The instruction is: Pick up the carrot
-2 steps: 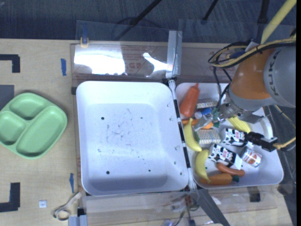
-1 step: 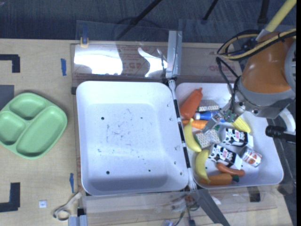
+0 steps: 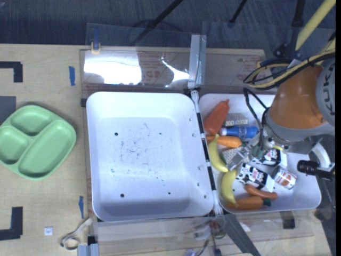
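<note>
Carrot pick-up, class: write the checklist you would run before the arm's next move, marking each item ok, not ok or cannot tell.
1. Carrot in sight in the right bin: ok.
2. Carrot free of clutter: not ok; a banana and a blue-labelled bottle lie right beside it.
3. Hand over the carrot: not ok; it sits to the carrot's right.
4. Hand open for a grasp: cannot tell.
5. Carrot already held: not ok; it lies in the bin.

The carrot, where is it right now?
The carrot lies in the right bin, near its left wall, just below the orange bottle and beside a banana.
</note>
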Robot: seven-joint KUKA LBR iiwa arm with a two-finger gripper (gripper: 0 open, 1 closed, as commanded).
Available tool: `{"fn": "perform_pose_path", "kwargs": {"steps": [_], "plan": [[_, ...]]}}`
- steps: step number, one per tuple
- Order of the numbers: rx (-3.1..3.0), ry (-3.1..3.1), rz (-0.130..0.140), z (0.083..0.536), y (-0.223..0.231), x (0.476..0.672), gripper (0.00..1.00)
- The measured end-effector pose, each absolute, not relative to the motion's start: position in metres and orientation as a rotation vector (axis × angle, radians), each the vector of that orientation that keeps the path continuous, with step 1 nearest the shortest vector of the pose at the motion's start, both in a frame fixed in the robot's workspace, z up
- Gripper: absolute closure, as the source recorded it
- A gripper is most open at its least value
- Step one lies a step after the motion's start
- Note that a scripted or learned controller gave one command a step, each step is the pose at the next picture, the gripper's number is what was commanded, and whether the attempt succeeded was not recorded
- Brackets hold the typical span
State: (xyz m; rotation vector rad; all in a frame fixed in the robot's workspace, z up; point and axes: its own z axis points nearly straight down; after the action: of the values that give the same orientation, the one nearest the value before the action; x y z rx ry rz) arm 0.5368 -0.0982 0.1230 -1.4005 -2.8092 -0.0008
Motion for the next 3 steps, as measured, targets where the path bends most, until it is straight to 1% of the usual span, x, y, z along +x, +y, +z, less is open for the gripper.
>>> {"fn": "perform_pose_path", "kwargs": {"steps": [1,2,3], "plan": [[-1.231,-2.894,-0.008,0.091,-0.102,0.594,0.00],[-1.108,-2.915,0.007,0.091,-0.107,0.605,0.00],[-1.118,-2.951,-0.013,0.102,-0.105,0.616,1.00]]}}
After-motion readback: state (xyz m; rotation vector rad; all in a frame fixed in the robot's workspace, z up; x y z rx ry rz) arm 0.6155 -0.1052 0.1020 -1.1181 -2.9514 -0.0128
